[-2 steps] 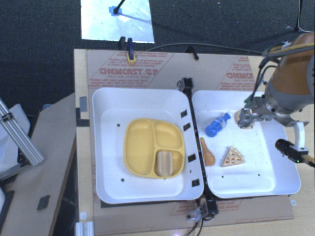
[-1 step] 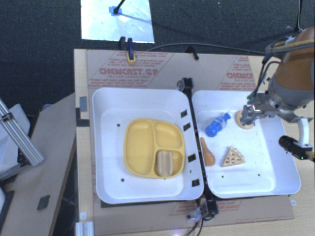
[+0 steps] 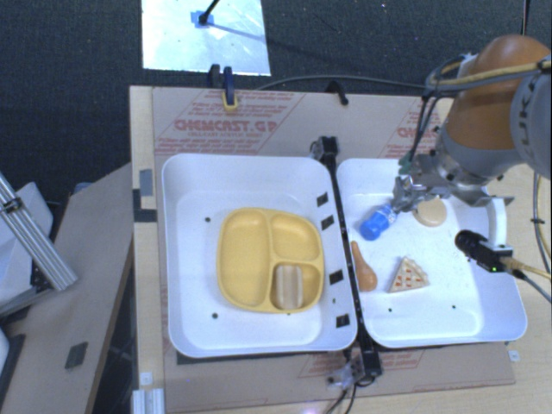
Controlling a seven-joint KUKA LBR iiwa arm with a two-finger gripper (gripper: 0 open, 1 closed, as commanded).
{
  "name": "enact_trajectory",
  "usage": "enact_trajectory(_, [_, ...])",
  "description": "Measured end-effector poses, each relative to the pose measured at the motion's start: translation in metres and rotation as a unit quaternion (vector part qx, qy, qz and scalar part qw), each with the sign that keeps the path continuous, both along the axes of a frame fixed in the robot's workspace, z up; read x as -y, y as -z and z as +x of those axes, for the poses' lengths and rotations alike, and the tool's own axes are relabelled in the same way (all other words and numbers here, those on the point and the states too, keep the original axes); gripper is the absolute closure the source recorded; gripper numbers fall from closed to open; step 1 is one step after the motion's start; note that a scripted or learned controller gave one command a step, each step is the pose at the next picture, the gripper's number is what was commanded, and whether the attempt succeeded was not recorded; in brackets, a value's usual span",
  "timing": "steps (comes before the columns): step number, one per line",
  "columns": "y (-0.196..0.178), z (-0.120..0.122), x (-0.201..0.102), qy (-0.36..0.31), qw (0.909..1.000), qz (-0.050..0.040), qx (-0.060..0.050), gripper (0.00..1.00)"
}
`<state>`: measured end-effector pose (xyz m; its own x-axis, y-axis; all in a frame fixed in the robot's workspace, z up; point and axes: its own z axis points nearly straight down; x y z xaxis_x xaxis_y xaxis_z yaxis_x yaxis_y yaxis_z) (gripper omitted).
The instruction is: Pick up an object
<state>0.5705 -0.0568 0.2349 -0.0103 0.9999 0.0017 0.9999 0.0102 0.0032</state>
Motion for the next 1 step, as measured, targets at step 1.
enact_trajectory(1, [0.0093, -0.0033, -0.0486, 0.001, 1.0, -0.0001, -0.001, 1.0])
